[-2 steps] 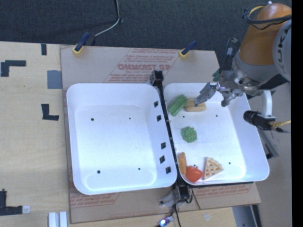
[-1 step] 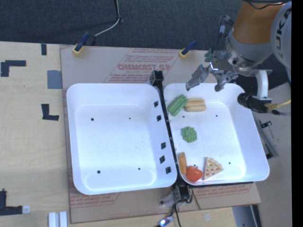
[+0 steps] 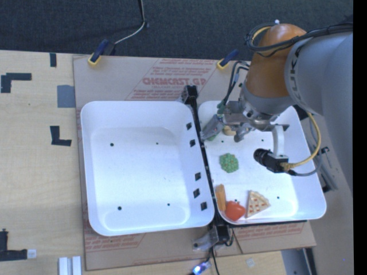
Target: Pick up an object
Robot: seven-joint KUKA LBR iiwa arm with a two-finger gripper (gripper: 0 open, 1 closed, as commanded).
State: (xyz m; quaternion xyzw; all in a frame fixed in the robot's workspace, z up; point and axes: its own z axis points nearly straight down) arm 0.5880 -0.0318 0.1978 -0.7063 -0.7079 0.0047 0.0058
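Pincer (image 3: 225,129) low over right bin (image 3: 298,208), upper-left area, fingers spread apart, nothing clamped between them; small tan item just beside tips, partly hidden. Green bumpy object (image 3: 229,163) lies below pincer, apart from it. Orange stick (image 3: 220,195), red tomato (image 3: 234,211), pizza slice (image 3: 257,203) clustered at bin's near edge. Left bin (image 3: 97,119) alongside on desk (image 3: 34,171)

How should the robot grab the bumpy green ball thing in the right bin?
Probably straight down from above, closing across the middle of the bumpy green round toy. It looks roughly round, so any pinch direction should work, and it sits alone on the open floor of the right white bin, apart from the orange stick, the red piece and the pizza-slice toy.
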